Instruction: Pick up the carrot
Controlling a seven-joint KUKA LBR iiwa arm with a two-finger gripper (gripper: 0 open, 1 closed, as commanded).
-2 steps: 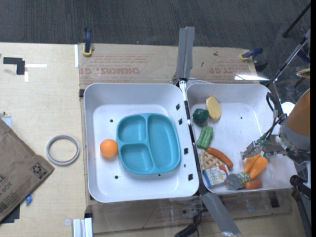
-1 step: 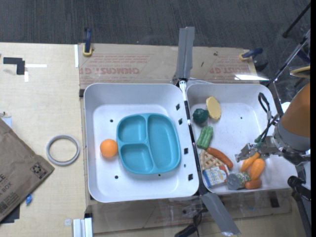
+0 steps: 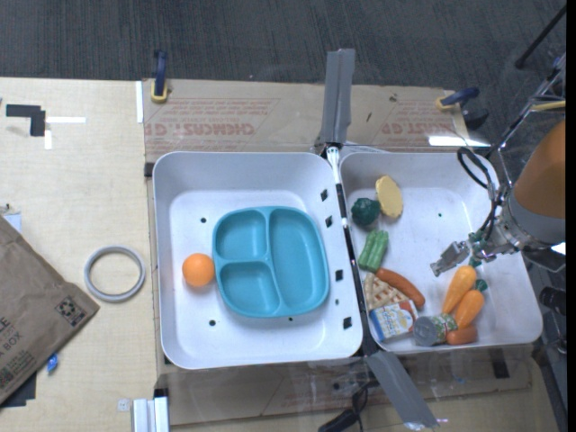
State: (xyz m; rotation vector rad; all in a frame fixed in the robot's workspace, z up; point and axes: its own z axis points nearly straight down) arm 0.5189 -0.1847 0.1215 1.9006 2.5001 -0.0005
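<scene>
Fingers (image 3: 457, 261) above the carrots in the right bin (image 3: 504, 336)

Whether the fingers are apart or together cannot be told. Just below them lies a carrot (image 3: 459, 287), touching a second carrot (image 3: 469, 308); a can (image 3: 434, 329) sits beside. The left bin (image 3: 171, 331) holds a teal tray (image 3: 270, 261) and an orange (image 3: 197, 269).

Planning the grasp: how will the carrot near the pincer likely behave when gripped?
The carrot looks like smooth moulded plastic, so probably stiff, light and somewhat slippery. Its rounded, tapered body may roll or squirt out of a pinch. It lies against a second carrot near the bin wall, so nudging one probably shifts the other. The pincer is beside it.
</scene>
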